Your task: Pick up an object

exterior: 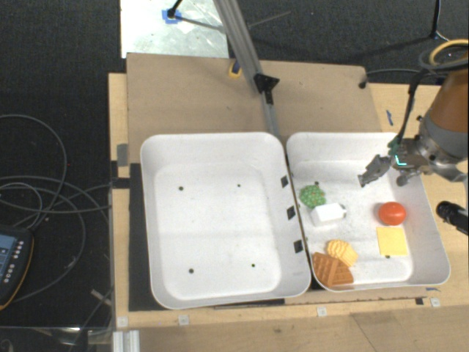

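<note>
Far left, off the desk [315, 101], you have loose black cables [44, 189] on dark floor and a handheld pendant [11, 259] at the edge

Left bin [212, 147]: white, shallow, four small dark dots on its floor

Black clips [291, 213] sit along the seam where the two bins meet. A grey pole [238, 28] slants down from the top to the desk just behind that seam

Right bin [352, 144]: your objects lie in the near half:
- green bumpy piece [313, 195], near the bin's left wall
- white block [328, 213], just below the green piece, touching or almost touching it
- yellow ridged piece [341, 251] below that, overlapping the orange-brown wedge [332, 270] at the front left corner
- red round object [392, 213] toward the right side
- yellow flat square [393, 241] just below the red one, close but apart

Claw [388, 169]: over the right bin's rear right area, well above the red object in the view. One dark finger points left; you cannot tell whether the fingers are spread or closed. Nothing visible between them. A small teal light [394, 159] shows on the wrist

Arm [448, 116] comes in from the right edge, orange band above the grey wrist
</note>
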Action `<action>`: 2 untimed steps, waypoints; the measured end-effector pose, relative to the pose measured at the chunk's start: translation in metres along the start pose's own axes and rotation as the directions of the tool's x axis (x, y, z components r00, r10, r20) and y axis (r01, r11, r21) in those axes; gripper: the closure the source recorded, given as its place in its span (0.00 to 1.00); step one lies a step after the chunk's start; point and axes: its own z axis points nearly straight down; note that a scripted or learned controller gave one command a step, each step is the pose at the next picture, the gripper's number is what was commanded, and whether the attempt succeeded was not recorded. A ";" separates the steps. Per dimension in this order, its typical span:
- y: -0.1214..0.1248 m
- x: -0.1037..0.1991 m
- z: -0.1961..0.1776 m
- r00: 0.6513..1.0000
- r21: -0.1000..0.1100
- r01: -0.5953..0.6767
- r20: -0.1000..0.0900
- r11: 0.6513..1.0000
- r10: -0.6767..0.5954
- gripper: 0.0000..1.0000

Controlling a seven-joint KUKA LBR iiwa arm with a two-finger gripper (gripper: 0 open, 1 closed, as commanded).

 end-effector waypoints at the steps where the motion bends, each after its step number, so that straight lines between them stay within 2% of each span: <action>1: 0.001 0.000 -0.002 1.000 -0.004 -0.001 0.001 1.000 0.001 0.00; 2: -0.004 0.006 0.058 1.000 0.002 -0.004 0.000 1.000 0.004 0.00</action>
